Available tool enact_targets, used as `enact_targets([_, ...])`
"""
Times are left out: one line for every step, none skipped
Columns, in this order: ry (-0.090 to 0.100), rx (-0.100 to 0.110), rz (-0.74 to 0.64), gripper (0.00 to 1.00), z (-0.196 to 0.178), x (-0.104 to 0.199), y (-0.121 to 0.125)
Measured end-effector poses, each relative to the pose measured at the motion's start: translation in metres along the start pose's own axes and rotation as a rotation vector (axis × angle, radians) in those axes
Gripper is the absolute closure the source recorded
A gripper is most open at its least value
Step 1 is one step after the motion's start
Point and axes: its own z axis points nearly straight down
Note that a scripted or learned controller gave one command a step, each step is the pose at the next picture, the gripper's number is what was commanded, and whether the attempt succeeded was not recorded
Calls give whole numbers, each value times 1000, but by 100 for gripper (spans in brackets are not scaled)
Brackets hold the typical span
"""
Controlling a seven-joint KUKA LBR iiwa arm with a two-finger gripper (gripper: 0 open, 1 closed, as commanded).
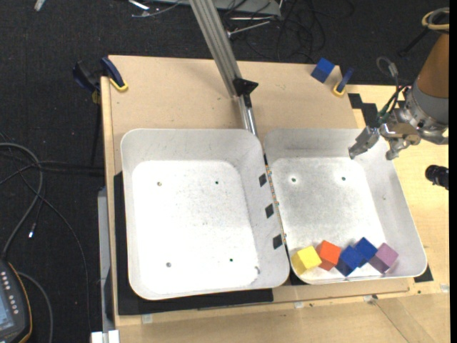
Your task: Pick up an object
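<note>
Four small blocks lie in the right bin (400, 206), grouped along its near wall in a row that runs roughly left to right. From the left: yellow block (308, 259), orange block (329, 254), blue block (357, 255), purple block (384, 257). Adjacent blocks touch or nearly touch. Each block is close to cubic, so no long axis can be identified; the yellow and purple blocks sit turned with a corner toward the near wall.

The gripper (378, 143) is positioned above the far right corner of the right bin, well apart from the block row. Its two fingers are spread, and nothing sits between them. One finger points down-left over the bin rim; the other points downward just beside it.

The left bin (143, 156) adjoins the right bin along the centre line. A second, separate blue cube (323, 69) rests on the bench (178, 91) beyond the bins, near a clamp.
</note>
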Motion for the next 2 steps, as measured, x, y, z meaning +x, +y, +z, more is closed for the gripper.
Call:
enact_targets([2, 2, -2, 0, 41, 23, 5])
enact_targets([5, 11, 5, 0, 115, 52, -65])
